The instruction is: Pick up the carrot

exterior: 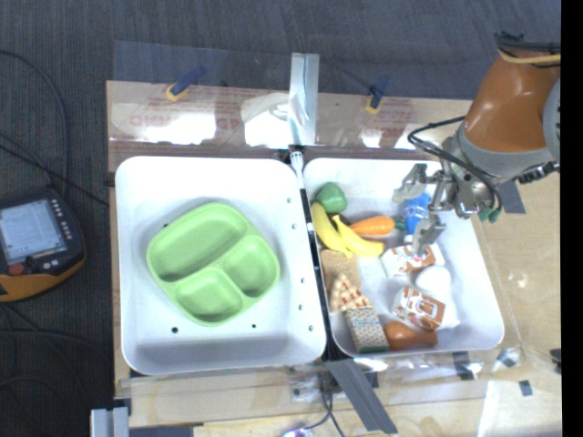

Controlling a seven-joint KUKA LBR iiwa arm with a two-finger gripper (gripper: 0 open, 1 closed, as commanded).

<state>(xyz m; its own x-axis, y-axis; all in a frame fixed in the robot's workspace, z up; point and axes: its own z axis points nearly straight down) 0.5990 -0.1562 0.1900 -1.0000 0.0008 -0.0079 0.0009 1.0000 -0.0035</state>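
The grey arm with its orange band (515,98) is cut off by the right edge. Its two-finger gripper (426,209) hangs over the right white bin (483,321), hiding part of a small blue item (414,217) whose identity cannot be made out. The orange carrot's (372,226) left end is covered by the yellow banana (339,233). The packets' printing is too small to read.

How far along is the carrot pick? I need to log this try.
Done: the gripper has been brought over the right bin, just right of the carrot. In hand: nothing; the carrot lies in the bin against the banana, apart from the gripper. Left: closing on the carrot and lifting it.
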